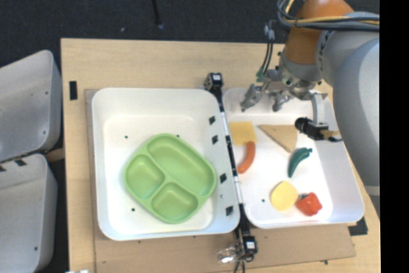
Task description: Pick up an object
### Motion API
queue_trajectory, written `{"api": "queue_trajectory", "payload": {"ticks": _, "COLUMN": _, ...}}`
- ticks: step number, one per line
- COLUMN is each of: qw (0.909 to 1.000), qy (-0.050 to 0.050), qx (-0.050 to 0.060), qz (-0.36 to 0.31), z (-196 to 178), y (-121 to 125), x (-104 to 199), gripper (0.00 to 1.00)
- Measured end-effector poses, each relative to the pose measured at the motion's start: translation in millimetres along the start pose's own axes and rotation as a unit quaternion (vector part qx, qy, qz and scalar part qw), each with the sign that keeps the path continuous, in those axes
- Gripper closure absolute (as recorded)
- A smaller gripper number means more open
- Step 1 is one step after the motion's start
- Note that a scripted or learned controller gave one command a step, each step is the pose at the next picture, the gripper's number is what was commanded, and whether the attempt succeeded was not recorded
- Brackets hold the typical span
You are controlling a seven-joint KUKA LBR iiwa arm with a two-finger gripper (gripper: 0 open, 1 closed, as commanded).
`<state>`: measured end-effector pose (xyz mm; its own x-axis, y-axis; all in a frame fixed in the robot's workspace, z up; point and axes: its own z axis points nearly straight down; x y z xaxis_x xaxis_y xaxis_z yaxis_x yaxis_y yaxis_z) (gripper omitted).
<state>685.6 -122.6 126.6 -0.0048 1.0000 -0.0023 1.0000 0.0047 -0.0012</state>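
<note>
In the right bin (339, 198), my toy foods lie flat and spread apart, so I can grab one without bumping the others. The yellow square (243, 133) sits at ten o'clock, with the orange sausage (246, 158) just below it. The tan wedge (280, 136) is near the middle top. The green pepper (298, 160) is at three o'clock. The yellow lemon (284, 195) and red pepper (309, 204) touch at five o'clock. My claw (266, 99) hangs open over the top rim, holding nothing. The green plate (169, 178) rests in the left bin (105, 137).
</note>
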Motion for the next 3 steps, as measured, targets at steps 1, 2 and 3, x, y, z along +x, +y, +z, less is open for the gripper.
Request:
{"api": "queue_trajectory", "payload": {"ticks": 1, "qw": 1.0, "qy": -0.001, "qx": -0.003, "qz": -0.001, "z": -14, "y": 1, "x": -1, "gripper": 1.0}}
{"api": "queue_trajectory", "payload": {"ticks": 2, "qw": 1.0, "qy": 0.0, "qx": -0.005, "qz": 0.003, "z": -79, "y": -1, "x": -5, "gripper": 1.0}}
{"api": "queue_trajectory", "payload": {"ticks": 3, "qw": 1.0, "qy": 0.0, "qx": -0.004, "qz": 0.0, "z": -142, "y": 0, "x": 0, "gripper": 1.0}}
